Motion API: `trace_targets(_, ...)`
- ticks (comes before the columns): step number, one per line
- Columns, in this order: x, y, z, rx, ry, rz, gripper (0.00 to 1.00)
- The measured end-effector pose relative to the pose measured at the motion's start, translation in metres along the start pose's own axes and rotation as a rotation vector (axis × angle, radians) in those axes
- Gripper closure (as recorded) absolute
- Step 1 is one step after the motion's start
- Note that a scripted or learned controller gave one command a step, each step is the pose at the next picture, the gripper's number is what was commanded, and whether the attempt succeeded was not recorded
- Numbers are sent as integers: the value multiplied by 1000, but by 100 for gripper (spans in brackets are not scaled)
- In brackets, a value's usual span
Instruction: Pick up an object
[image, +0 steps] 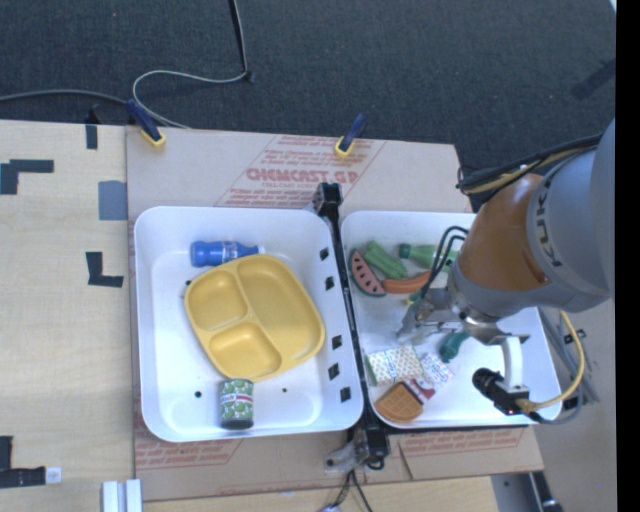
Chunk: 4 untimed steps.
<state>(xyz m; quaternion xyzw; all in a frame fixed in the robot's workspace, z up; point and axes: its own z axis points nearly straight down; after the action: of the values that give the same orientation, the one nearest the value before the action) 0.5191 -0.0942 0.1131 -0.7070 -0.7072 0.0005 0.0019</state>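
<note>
The gripper (418, 328) is down in the right bin (545, 385), over its middle, but from here I cannot tell how its tips are set. Just beside it lies a teal piece (452, 346), and below that a patterned packet (405, 364) and a waffle (400, 402). Toward the bin's far side sit a watermelon slice (366, 274), a green pod (385, 260) and a carrot (405, 284). The left bin (160, 400) holds a yellow tray (254, 314), a blue bottle (224, 252) and a can (236, 403).

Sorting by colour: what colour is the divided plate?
Yellow; the divided plate shows plainly in the camera view.
</note>
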Motion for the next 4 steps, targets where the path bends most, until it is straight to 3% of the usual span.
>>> trace_targets(1,0,0,0,0,0,0,0)
trace_targets(2,-1,75,27,-7,-2,-1,0)
trace_targets(3,-1,75,18,-6,-3,-1,100)
trace_targets(4,30,-8,-71,-2,-1,-2,100)
